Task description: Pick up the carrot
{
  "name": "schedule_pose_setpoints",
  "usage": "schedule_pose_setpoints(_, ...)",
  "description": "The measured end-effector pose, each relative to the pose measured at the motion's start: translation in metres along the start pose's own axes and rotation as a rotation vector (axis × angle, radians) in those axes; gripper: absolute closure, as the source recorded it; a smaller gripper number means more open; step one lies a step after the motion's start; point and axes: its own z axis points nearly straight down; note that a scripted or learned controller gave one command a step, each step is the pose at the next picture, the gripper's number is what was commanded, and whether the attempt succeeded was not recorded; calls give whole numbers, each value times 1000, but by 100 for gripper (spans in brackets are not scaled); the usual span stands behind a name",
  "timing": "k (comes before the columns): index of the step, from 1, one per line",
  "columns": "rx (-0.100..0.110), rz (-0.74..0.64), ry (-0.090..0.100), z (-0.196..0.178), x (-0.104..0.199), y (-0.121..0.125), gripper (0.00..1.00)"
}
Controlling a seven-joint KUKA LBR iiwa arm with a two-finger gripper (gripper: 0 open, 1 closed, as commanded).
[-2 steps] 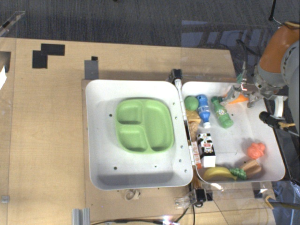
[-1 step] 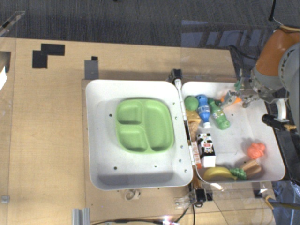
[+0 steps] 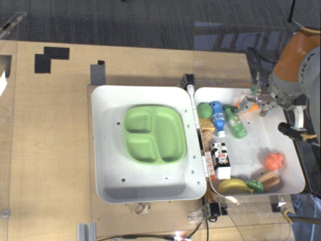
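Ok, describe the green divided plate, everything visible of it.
The green divided plate is light green, looks like smooth plastic, and has rounded corners. Raised ridges split it into three compartments: two smaller on the view's left, one larger on the right. It lies flat, slightly rotated, near the middle of the left white bin. Nothing rests in it or touches it.

On my feed the arm (image 3: pixel 301 67) wore a rounded orange band above a pale grey wrist housing. Below it sat a darker grey metal flange. The gripper (image 3: pixel 257 102) was a cluttered silver assembly with small green and orange details, and black parts and a white piece hung beneath the wrist.
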Motion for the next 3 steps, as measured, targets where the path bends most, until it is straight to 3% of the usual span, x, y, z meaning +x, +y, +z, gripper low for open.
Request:
schedule_pose_setpoints(1, 8, -4, 3, -10, 2, -1, 100)
schedule_pose_setpoints(2, 0, -5, 1, -12, 2, 1, 0)
schedule_pose_setpoints(3, -11, 92, 0, -4, 0, -4, 0)
